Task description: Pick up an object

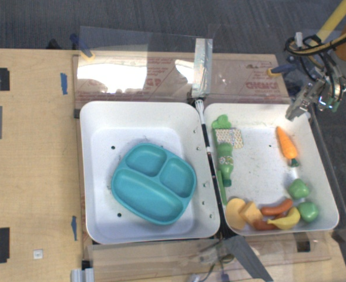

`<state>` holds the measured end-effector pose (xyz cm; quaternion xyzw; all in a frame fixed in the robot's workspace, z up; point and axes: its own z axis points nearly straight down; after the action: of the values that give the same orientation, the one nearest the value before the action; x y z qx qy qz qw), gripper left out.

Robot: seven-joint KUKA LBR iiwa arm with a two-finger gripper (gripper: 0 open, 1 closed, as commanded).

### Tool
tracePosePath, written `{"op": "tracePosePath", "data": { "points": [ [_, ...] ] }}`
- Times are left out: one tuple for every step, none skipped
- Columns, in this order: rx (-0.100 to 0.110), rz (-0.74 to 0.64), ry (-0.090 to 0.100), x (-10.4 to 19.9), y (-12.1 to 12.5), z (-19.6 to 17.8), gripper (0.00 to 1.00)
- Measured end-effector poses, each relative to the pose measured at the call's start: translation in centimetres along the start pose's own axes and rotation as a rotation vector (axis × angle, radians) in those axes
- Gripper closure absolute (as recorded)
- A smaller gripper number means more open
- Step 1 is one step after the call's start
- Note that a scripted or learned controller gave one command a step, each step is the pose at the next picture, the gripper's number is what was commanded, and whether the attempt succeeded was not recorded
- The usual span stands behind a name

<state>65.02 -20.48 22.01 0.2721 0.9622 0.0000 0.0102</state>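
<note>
Carrot (286,144), orange and tapered with a pale stub at its lower end, lies free near the far right wall of the right bin (252,111). My claw (296,109) hangs over that bin's far right corner, small and blurred; I cannot tell its spread.

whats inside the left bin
A teal divided plate with three bare compartments lies tilted on the left bin floor. Whatever is under the plate is covered.
</note>
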Motion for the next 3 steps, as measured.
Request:
{"op": "tracePosePath", "data": {
  "points": [
    [0.004, 0.000, 0.012, 0.3, -0.1, 0.7, 0.00],
    [0.005, 0.050, 0.011, -0.9, -1.4, 12.2, 0.00],
    [0.004, 0.073, 0.012, 3.4, 1.3, 13.2, 0.00]
  ]
}}
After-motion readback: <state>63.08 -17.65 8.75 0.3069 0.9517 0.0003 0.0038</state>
